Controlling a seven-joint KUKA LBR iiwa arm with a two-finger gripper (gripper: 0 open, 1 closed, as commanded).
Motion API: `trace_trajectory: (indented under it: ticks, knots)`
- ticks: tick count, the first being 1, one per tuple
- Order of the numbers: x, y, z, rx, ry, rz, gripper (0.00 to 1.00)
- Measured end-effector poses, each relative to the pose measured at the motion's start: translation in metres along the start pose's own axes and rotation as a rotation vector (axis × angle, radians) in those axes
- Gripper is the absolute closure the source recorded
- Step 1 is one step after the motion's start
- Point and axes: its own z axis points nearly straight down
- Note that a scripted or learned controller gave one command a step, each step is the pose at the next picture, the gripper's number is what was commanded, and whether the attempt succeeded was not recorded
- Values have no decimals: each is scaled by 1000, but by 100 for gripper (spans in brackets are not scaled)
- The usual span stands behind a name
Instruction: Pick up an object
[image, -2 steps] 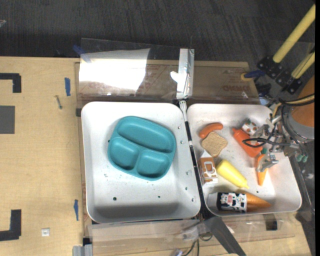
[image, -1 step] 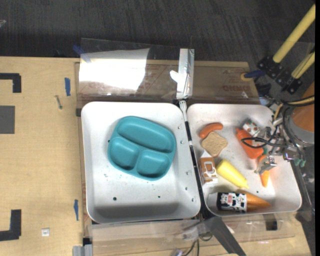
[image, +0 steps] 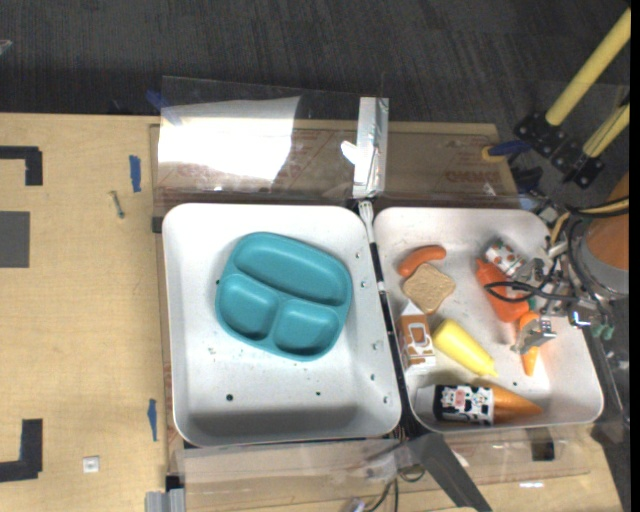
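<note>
The right bin (image: 580, 400) holds several toy foods. An orange sausage (image: 421, 259) lies by a slice of brown bread (image: 429, 289), with a small orange-and-white box (image: 416, 339) below them. A yellow banana-like piece (image: 462, 347) points toward the bin's front. At the front edge a black-and-white can (image: 463, 403) lies beside an orange carrot (image: 512, 403). My gripper (image: 533, 330) hangs low over the bin's right side, with cables around it. An orange piece (image: 508, 304) sits close on its left, a small orange bit (image: 530, 361) just below it, and a red-and-white item (image: 500, 258) above.
The left bin (image: 190, 380) bears a teal divided plate (image: 283, 294) in its middle. A clear plastic sheet (image: 260, 150) and a metal strip (image: 369, 150) lie behind the bins. The arm's orange band (image: 612, 245) shows at the right edge, and yellow bars (image: 590, 65) cross the top right corner.
</note>
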Motion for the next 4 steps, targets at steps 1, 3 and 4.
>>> trace_trajectory:
  ticks: [1, 3, 4]
  knots:
    - [-1, 0, 1, -1, 5, 108, 0]
    - [60, -11, 18, 6, 56, 328, 0]
    - [57, -10, 7, 7, 49, 326, 100]
